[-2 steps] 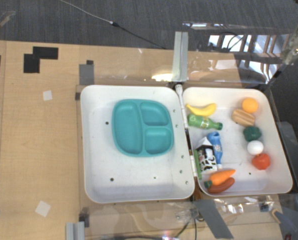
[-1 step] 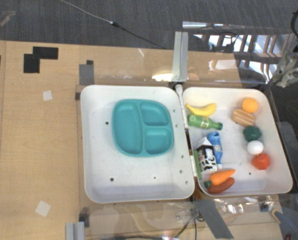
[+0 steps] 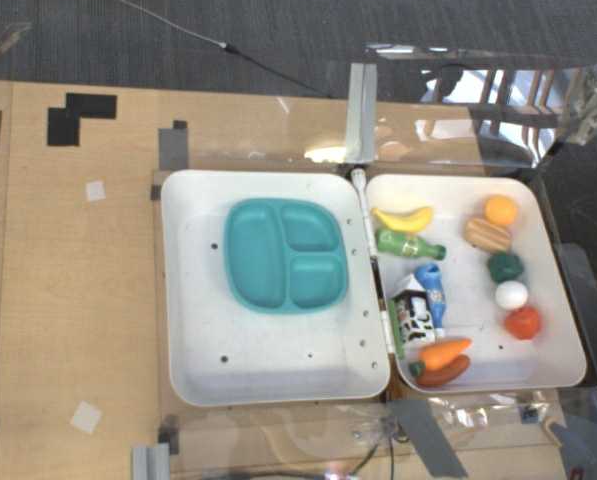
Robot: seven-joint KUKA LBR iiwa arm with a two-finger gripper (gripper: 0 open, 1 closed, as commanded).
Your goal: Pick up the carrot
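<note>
The carrot (image 3: pixel 446 353) is orange with a green tip and lies near the front edge of the right bin (image 3: pixel 553 253). It rests on top of a dark red sausage-shaped item (image 3: pixel 446 371), just in front of a small black-and-white milk carton (image 3: pixel 413 315).
The right bin also holds a banana (image 3: pixel 404 218), a green bottle (image 3: pixel 408 245), a blue bottle (image 3: pixel 434 291), an orange (image 3: pixel 500 209), a bread roll (image 3: pixel 487 234), a dark green item (image 3: pixel 505 266), a white ball (image 3: pixel 511 294) and a tomato (image 3: pixel 523 322). A teal divided plate (image 3: pixel 283 254) sits in the left bin (image 3: pixel 193 353).
</note>
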